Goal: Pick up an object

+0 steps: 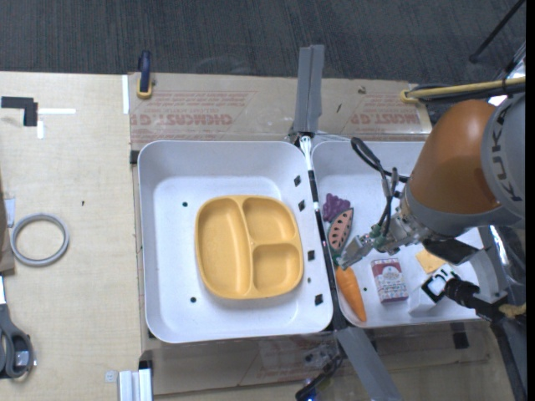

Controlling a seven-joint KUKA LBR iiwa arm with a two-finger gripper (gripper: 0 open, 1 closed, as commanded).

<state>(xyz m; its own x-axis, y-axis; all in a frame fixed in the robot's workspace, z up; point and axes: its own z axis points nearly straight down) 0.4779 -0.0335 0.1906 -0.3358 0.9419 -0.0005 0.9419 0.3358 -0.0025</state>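
My gripper (361,249) hangs low in the right bin (368,153), at the end of my wrist, which reaches in from the right under the orange band (447,170). From above, the metal parts blur together, so I cannot tell how my gripper is set, and I see nothing caught in it.

Right around it lie 4 candidates. Just to its left, toward the divider between the 2 bins, sits a watermelon slice (339,228), with a bunch of purple grapes (334,205) touching its far end. Just below my gripper, toward the near rim, lies a carrot (352,293), its long axis running from the gripper's side down toward the near edge, leaning a little rightward. Just right of the carrot stands a small red-and-white carton (389,279), near my gripper as well.

I judge the carrot or the watermelon slice the nearest target; for the carrot, my gripper would need to close across its narrow width, not along its length.

Farther out, a yellow piece (430,261) lies under my wrist. The left bin (167,249) holds an orange divided tray (248,246). On the surface (75,307) to the left rests a grey ring (38,239).
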